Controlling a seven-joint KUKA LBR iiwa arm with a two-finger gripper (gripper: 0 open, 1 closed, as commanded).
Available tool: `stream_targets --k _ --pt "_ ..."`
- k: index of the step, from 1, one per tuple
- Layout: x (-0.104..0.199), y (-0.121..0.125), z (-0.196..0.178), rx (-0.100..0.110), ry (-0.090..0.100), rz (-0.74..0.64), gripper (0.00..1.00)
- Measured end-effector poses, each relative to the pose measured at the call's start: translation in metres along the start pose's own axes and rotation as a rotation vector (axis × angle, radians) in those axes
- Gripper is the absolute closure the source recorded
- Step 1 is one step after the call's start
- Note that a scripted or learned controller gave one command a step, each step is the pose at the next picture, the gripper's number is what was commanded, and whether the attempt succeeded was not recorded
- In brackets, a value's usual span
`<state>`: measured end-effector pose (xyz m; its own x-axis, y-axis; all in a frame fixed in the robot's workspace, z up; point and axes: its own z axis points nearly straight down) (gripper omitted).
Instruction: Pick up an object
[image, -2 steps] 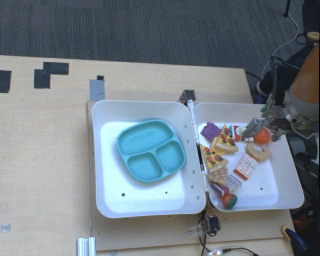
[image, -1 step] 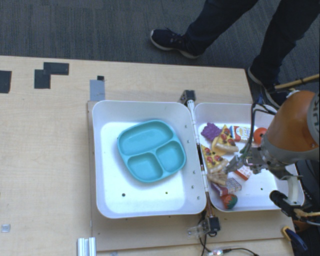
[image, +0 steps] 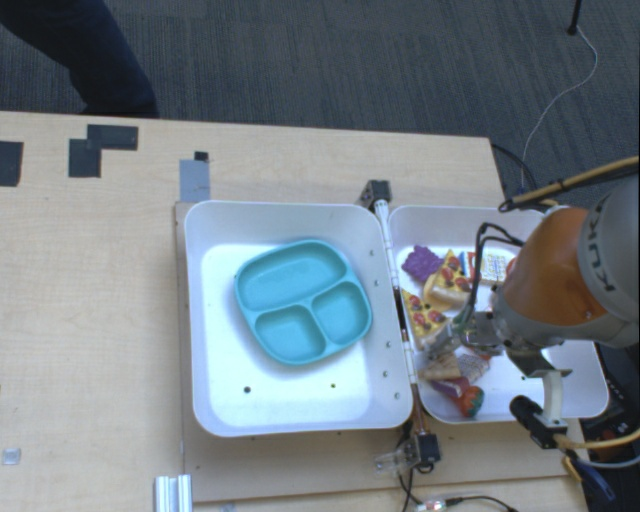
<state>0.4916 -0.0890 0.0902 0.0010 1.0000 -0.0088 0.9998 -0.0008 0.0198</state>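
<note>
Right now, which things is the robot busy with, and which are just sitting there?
For the job:
the gripper, down in the right bin
the pile of toy food, including purple grapes

Just sitting there:
the blue divided plate
the left bin

We see two shallow white bins side by side on the light wooden table (image: 90, 300). The left bin (image: 200, 400) holds a blue three-compartment plate (image: 302, 300); the right bin (image: 590, 395) holds small toy food pieces (image: 436, 290) beneath the arm.

Robot lab — bench (image: 90, 300), bins (image: 290, 225), cables (image: 560, 90)
</note>
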Motion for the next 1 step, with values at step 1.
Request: stream_targets --k 1 --pt "-0.0007 0.0028 -0.0117 -0.007 -0.002 0.001 1.0"
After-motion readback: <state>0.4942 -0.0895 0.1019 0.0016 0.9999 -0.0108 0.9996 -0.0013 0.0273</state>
